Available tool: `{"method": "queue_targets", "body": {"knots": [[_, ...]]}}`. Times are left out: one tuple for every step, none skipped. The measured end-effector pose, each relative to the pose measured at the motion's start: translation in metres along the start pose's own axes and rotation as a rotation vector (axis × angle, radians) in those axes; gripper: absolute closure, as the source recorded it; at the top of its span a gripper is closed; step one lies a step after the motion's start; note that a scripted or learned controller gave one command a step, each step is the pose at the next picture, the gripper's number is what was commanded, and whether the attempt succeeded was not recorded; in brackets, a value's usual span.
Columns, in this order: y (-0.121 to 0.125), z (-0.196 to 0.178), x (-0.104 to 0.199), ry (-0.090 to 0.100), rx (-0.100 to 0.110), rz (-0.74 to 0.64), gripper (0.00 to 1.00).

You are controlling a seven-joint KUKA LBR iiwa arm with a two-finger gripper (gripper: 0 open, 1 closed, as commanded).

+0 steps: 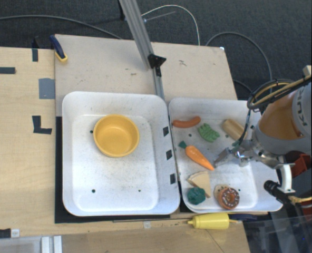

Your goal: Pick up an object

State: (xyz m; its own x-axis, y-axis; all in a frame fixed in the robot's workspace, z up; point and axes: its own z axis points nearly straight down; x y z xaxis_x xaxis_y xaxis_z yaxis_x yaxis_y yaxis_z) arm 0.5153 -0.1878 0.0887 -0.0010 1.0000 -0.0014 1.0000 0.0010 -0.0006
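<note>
One fixed camera looks down on my bench at a slant, far enough to take in both bins. Landmark: yellow bowl (116,135) in the left bin (71,157). My arm (282,123) enters well right of the bowl.

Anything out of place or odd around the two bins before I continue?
One thing: a yellow bottle lies on its side on the bench, just outside the near rim of the right bin. The other items sit inside the bins, including the yellow bowl in the left bin.
</note>
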Motion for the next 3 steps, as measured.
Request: {"method": "queue_targets", "body": {"knots": [[0.0,-0.01,0.001,0.001,0.0,-0.001,1.0],[0.005,-0.057,-0.007,0.0,-0.003,0.0,1.0],[0.003,-0.1,-0.003,0.0,-0.003,-0.001,1.0]]}}
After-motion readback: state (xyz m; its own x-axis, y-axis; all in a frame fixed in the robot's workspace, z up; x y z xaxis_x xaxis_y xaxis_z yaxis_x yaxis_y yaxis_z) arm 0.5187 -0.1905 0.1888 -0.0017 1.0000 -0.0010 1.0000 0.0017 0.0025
